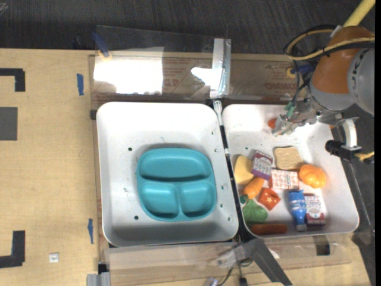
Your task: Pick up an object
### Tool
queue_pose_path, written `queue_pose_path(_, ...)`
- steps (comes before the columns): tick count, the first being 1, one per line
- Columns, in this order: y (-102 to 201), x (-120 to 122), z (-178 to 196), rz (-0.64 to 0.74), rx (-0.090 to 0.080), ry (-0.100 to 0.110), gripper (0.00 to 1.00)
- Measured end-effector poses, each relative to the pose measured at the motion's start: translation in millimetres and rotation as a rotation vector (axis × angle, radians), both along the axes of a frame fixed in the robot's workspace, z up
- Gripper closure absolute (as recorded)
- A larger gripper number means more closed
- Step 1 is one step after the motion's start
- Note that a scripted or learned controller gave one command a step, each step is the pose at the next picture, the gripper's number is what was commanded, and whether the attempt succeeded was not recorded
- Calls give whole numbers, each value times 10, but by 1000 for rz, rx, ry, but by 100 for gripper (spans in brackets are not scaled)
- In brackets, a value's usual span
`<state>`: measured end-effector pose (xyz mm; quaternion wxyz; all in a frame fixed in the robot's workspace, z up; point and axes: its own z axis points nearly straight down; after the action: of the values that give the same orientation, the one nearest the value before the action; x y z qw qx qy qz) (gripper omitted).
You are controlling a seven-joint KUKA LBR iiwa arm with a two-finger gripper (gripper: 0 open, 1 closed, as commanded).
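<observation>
A small red-orange object [272, 123] lay at the far-left part of the right white bin [351, 216], and it sat touching or just beside the tips of the metal two-finger gripper [281, 126]. It appeared to rest at the fingertips rather than clearly between them, so whether it was gripped could not be told, nor whether the gripper was open or closed; the fingers were too small and blurred.

Nearer the camera than the gripper lay a tan slice of toy bread [287, 157], with a round orange fruit [312, 176] on the arm's side of it. Further toward the camera sat a purple-and-white packet [261, 164], a pale yellow wedge [241, 170], a red box [268, 199], a blue tube [297, 207], a green leafy toy [254, 211] and a red sausage-shaped piece [271, 229] against the near wall. Well apart from the gripper, across the divider, the left white bin [113, 130] held a teal plastic tray with compartments [176, 182].

The step in hand looked like the grasp itself, at the bottom of the reach. The next move would call for a firm close on the red-orange piece, then a straight lift clear of the bin wall; so small a thing at the tips could easily slip free.
</observation>
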<state>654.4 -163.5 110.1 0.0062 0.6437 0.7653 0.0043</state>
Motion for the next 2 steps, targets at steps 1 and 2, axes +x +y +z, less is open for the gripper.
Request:
queue_pose_path(1, 1, -3, -8, 0, 0, 1, 0)
queue_pose_path(2, 423, -369, -230, 11, 1, 10, 0)
